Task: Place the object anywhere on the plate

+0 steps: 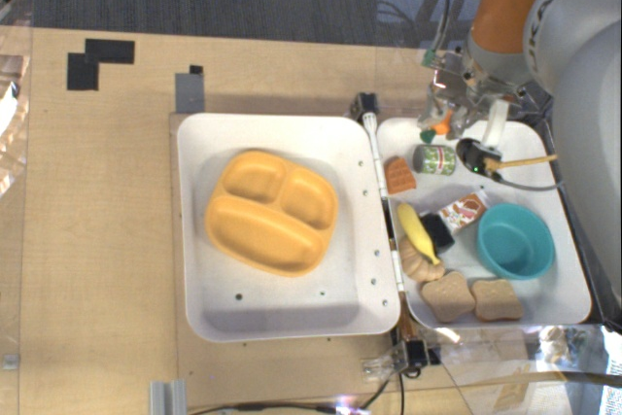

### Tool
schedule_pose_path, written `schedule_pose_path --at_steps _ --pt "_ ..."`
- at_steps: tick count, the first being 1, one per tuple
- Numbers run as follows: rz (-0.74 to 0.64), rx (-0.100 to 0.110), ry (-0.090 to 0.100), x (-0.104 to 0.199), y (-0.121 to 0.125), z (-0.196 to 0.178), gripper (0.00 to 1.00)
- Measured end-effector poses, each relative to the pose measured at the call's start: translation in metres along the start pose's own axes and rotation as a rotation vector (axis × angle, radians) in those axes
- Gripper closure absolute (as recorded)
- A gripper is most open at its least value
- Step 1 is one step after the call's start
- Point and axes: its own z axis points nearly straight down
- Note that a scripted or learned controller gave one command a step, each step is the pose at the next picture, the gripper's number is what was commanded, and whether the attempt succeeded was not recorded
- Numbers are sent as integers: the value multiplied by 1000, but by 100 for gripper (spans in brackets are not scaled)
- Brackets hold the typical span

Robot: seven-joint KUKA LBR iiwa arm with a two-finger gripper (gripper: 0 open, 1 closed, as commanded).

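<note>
Nearest the camera, two tan bread pieces (471, 297) are lying at the front of the right bin (573, 301), with a teal bowl (514, 241) and a banana (416, 230) just behind them. In the left bin (194, 209) the yellow divided plate (271, 211) is sitting with nothing on it. Farther back, the gripper (449, 119) is hovering over the right bin's far edge, just above a small green can (434, 159); I cannot tell its opening or whether it is grasping anything.

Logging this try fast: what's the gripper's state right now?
Gripper: cannot be told; it hangs over the right bin, near the small green can.
</note>
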Motion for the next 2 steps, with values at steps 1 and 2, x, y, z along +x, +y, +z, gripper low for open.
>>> schedule_pose_path --at_steps 1,2 --pt "-213 4 2 69 -23 16 100" --pt "-242 0 6 124 -77 -16 100"
